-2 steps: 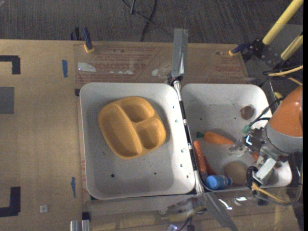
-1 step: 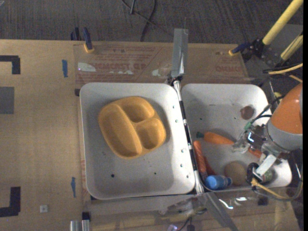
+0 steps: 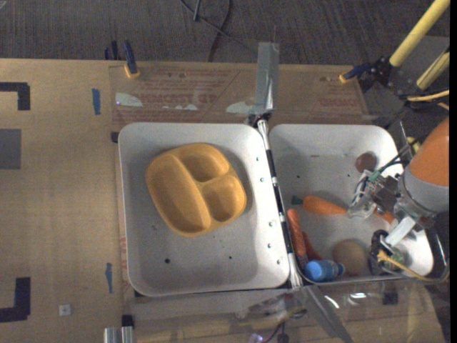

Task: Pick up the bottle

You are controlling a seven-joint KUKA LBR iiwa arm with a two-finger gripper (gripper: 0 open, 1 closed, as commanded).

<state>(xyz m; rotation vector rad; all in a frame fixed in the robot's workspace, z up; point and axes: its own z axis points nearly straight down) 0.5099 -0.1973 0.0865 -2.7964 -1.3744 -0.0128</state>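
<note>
Landmark: right-hand shallow white bin (image 3: pixel 314 145).

Grey KUKA arm w/ orange band (image 3: pixel 432 166) sits over bin's right side. Two-finger gripper (image 3: pixel 365 200) low over bin middle, beside orange carrot-shaped item (image 3: pixel 325 206); nothing seen betw. fingers, opening cannot be judged.

Yellow three-section plastic plate (image 3: pixel 196 188) lies in the neighbouring bin, left of landmark.

Brown rounded item (image 3: pixel 348 254) near bin's front wall.

Small blue plastic bottle (image 3: pixel 321 269) in bin's front-left corner, on its side, long axis approx. left-right along front wall, touching brown item. Lies front-left of gripper, apart. Tight against wall: grasp judged awkward.
</note>
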